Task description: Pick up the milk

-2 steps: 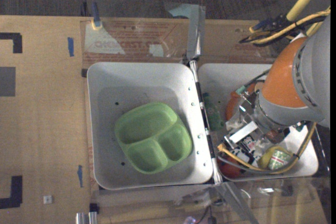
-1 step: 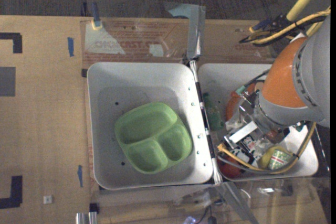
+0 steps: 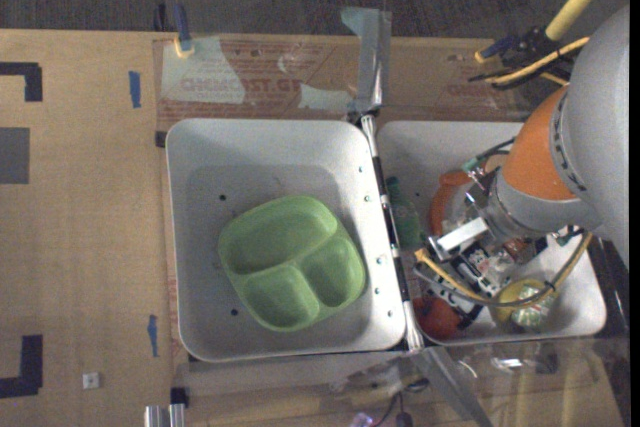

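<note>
My gripper (image 3: 452, 265) is low inside the right bin (image 3: 590, 315), over its left half, among a cluster of small items. The arm's grey body and orange band (image 3: 535, 160) cover much of that bin. A white block (image 3: 459, 237) shows at the gripper's head; I cannot tell whether it is the milk or part of the gripper. No milk carton stands out clearly among the visible items.
Around the gripper lie an orange item (image 3: 446, 198), a red item (image 3: 436, 315), a dark green item (image 3: 403, 211) by the dividing wall and a yellowish item (image 3: 526, 305). The left bin (image 3: 190, 165) holds a green divided plate (image 3: 292, 261).
</note>
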Motion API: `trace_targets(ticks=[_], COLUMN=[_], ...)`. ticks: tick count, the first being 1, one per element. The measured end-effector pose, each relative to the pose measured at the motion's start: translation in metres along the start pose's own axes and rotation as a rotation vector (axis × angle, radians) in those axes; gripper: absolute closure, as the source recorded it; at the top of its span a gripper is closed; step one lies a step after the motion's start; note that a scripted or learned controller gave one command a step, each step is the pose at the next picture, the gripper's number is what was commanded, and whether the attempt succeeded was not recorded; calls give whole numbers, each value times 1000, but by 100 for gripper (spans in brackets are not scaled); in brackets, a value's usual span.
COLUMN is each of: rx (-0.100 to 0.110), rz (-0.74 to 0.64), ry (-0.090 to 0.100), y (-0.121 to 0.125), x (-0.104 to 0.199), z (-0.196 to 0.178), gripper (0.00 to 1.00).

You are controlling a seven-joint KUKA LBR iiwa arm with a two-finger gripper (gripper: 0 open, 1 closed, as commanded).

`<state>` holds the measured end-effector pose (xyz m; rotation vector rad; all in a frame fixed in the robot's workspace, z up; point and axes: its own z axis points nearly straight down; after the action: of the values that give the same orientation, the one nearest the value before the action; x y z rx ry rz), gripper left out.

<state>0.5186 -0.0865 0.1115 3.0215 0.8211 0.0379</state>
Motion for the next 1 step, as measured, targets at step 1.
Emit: trace_targets(ticks=[1], rx=[-4], rz=[-3], ry=[10], y=[1], x=[4], z=[-14], gripper=[100])
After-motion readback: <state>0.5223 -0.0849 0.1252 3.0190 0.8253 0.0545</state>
